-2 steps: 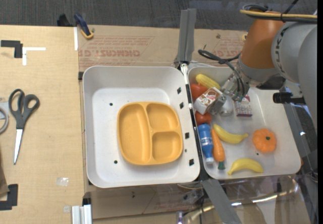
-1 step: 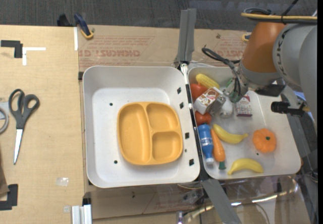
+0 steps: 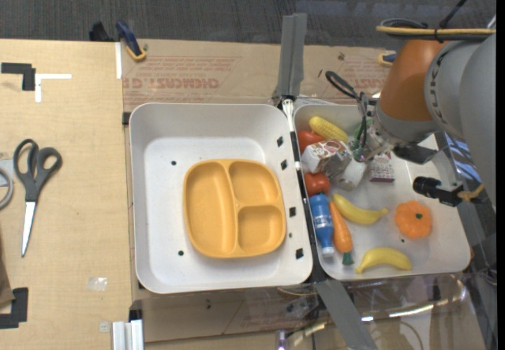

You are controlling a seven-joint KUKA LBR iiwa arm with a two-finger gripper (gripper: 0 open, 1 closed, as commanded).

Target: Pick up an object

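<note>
The right bin (image 3: pixel 442 254) holds several toy foods. A yellow corn-like piece (image 3: pixel 330 129) lies at its back, and a white and red packet (image 3: pixel 322 156) sits beside a red piece (image 3: pixel 316 183). A blue bottle (image 3: pixel 320 218) and an orange carrot (image 3: pixel 341 233) lie along the left wall. Two yellow bananas (image 3: pixel 360 211) (image 3: pixel 384 260) and an orange fruit (image 3: pixel 413 220) are nearer the front. My gripper (image 3: pixel 363 153) is low in the bin's back half, over a grey cylinder (image 3: pixel 352 173) and next to a small white carton (image 3: pixel 383 170). The wrist and cables hide its tip.
The left bin (image 3: pixel 154 183) carries a yellow divided plate (image 3: pixel 234 207). Scissors (image 3: pixel 33 175) lie on the wooden bench at the far left. The grey arm with its orange band (image 3: pixel 410 92) reaches in over the right bin's back right corner.
</note>
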